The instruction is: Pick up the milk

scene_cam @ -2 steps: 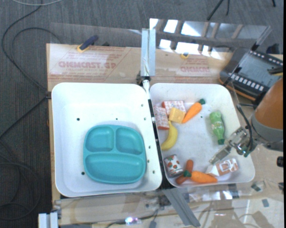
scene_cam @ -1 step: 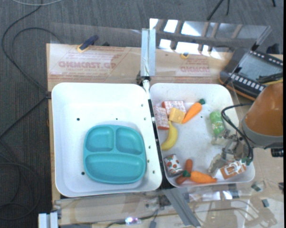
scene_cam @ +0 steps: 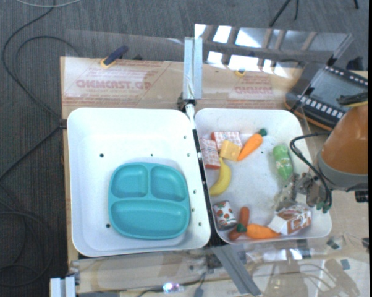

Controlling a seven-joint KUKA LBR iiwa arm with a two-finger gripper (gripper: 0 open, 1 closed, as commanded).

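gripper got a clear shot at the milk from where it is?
Probably yes. The gripper is low in the right bin, just above the milk in the near right corner. Nothing lies on the carton. A carrot lies close on its left and the bin wall is near, leaving little room.

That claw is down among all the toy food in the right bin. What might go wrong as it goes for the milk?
The milk carton lies tipped in the bin's corner, touching a carrot; the gripper might catch the carrot instead. The bin wall beside the carton leaves little room, so the carton may slip away rather than be gripped.
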